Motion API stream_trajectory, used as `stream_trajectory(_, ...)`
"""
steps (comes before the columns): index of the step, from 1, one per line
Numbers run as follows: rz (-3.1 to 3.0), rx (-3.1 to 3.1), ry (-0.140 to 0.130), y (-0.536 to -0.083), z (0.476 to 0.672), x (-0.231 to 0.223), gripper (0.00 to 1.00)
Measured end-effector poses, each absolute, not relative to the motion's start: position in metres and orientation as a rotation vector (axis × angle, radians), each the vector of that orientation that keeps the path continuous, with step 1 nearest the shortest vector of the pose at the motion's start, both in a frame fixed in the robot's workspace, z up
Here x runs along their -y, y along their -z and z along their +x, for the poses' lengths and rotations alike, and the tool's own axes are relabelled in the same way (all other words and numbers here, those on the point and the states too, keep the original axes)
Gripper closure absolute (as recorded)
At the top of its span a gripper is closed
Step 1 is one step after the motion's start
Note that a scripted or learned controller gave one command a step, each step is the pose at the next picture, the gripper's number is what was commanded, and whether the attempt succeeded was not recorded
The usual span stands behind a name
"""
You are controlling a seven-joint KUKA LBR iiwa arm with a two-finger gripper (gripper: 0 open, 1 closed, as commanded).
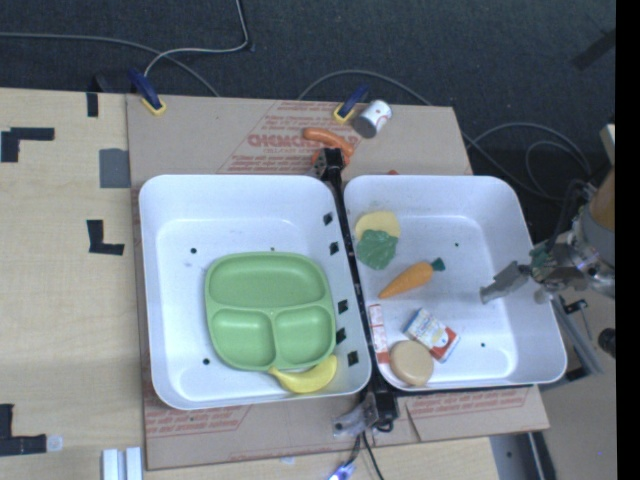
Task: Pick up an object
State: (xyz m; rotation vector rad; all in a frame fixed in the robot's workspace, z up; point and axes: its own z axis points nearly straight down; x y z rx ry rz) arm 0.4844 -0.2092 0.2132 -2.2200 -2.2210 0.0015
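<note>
The tool (497,288) is hovering at the right bin's (505,203) right edge, mid-right of frame; whether it is apart or together I cannot tell. The carrot (410,279) is lying mid-bin, untouched.

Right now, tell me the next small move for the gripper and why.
Probably ease the gripper a little further left over the right white bin toward the orange toy carrot. The gripper sits near that bin's right side holding nothing visible, and the carrot lies apart from the small red-and-white carton, so it looks like the nearest uncrowded target.
</note>
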Motion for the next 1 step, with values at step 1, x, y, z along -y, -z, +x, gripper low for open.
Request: stream_trajectory(1, -2.217, 2.222, -0.001, -0.1653, 0.4835, 0.1297, 0.00)
